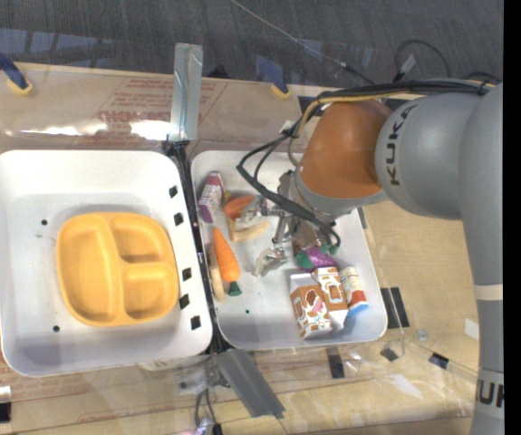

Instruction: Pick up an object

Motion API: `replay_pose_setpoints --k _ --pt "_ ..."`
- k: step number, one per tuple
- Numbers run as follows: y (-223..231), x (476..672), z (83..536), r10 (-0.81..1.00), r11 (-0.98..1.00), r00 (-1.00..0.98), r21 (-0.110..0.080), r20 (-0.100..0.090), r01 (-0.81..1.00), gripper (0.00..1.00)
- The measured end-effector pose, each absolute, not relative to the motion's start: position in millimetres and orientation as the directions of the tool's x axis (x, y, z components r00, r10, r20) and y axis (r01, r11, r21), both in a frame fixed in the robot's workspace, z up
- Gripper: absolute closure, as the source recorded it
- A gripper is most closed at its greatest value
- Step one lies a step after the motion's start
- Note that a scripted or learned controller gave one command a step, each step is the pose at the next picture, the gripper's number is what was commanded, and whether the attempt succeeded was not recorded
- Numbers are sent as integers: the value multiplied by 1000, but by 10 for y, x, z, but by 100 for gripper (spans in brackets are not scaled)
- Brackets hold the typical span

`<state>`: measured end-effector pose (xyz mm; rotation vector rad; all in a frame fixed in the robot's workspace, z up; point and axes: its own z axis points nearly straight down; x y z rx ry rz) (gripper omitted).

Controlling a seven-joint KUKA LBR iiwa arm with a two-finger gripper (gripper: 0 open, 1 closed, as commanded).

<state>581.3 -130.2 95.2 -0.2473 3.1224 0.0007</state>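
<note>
Nearest the camera in the right bin (369, 320), a small brown-and-white printed carton (316, 303) lies by the front wall, a red, white and blue tube (352, 291) just beside it on the side away from the left bin. Farther in, my fingers (278, 250) hang low over the bin's floor, and I cannot tell whether they are apart or together; nothing shows between them. A purple-and-green item (315, 258) sits just beside them, half under my wrist. A toy carrot (226, 259) lies along the wall shared with the left bin (15, 270), which holds a yellow divided plate (115, 266). Toward the right bin's far wall rest a purple-labelled packet (210, 196) and an orange piece (238, 206). Both bins stand on the counter (79, 98).
</note>
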Motion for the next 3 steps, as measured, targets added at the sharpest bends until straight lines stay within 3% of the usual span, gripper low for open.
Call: replay_pose_setpoints --k 2,3 --pt "-962 5585 958 57 998 -998 -6 -10 57 0" --pt "-1015 5557 958 198 980 -980 0 -8 198 0"
